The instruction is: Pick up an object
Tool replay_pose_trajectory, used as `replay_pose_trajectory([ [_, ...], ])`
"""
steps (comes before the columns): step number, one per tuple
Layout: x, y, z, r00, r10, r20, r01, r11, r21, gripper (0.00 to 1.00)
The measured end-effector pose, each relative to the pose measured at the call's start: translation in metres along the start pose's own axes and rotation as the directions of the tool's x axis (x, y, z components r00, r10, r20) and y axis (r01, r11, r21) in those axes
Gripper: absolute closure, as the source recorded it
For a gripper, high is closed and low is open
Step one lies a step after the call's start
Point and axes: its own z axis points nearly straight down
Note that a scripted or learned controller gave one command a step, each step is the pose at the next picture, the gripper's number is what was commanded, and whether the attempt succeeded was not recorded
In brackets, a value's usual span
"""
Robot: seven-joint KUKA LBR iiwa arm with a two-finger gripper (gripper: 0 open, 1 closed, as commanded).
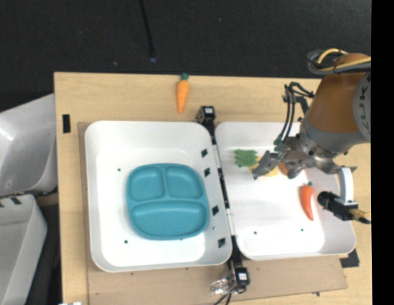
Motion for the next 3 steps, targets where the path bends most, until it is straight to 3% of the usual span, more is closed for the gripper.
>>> replay_pose_trajectory([
  [1, 0.0, 0.003, -0.007, 1.0, -0.003, 0.002, 0.003, 1.0, -0.014, 0.0],
  [3, 0.001, -0.002, 0.08, 1.0, 0.002, 0.002, -0.002, 1.0, -0.009, 0.0],
])
